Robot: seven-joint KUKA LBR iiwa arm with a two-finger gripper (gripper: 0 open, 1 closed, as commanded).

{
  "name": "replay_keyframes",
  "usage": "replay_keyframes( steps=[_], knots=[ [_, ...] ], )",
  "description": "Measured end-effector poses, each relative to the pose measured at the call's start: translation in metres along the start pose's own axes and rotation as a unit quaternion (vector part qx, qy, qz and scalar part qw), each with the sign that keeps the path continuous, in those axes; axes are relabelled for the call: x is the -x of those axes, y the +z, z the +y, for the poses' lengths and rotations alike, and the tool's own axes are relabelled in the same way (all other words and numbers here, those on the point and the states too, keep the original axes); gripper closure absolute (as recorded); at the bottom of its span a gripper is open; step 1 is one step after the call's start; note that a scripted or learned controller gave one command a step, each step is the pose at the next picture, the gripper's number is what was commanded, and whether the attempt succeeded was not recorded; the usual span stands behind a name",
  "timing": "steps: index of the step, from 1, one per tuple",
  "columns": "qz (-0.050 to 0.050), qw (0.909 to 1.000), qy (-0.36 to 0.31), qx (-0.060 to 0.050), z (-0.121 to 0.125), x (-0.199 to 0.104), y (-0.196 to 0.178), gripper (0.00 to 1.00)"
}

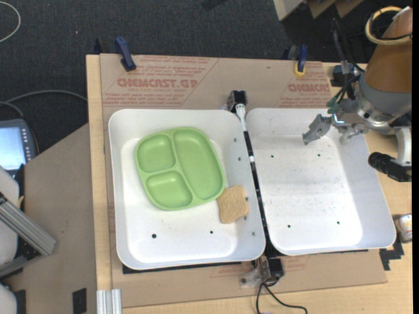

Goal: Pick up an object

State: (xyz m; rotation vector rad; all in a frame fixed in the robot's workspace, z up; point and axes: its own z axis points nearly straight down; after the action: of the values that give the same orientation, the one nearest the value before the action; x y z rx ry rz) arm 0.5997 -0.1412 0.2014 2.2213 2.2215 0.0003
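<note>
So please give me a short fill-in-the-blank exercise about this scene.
1. The green plate has ___ compartments.
2. The plate lies in the ___ bin.
3. The tan sponge touches the plate's lower ___ corner.
4. The gripper hangs over the ___ bin.

Missing words: three; left; right; right

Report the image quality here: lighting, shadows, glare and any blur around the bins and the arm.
Camera view: lighting is even and soft; the green divided plate and tan sponge cast only faint shadows in the left bin. No harsh glare on the right bin, though both whites look bright. The tool appears slightly soft; elsewhere focus is fair.
</note>
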Motion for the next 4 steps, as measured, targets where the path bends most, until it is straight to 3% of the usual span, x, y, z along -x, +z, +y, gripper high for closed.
replay_keyframes(
  steps=[1,2,3,4],
  knots=[
    [-0.004,1.0,0.003,0.004,0.001,0.083,-0.066,0.0],
    [-0.005,0.9999,-0.001,0.011,0.032,0.083,-0.225,0.0],
    [-0.004,1.0,-0.001,0.009,-0.011,0.071,-0.345,0.0],
    [-0.003,1.0,-0.001,0.004,-0.009,0.071,-0.346,1.0]
  ],
)
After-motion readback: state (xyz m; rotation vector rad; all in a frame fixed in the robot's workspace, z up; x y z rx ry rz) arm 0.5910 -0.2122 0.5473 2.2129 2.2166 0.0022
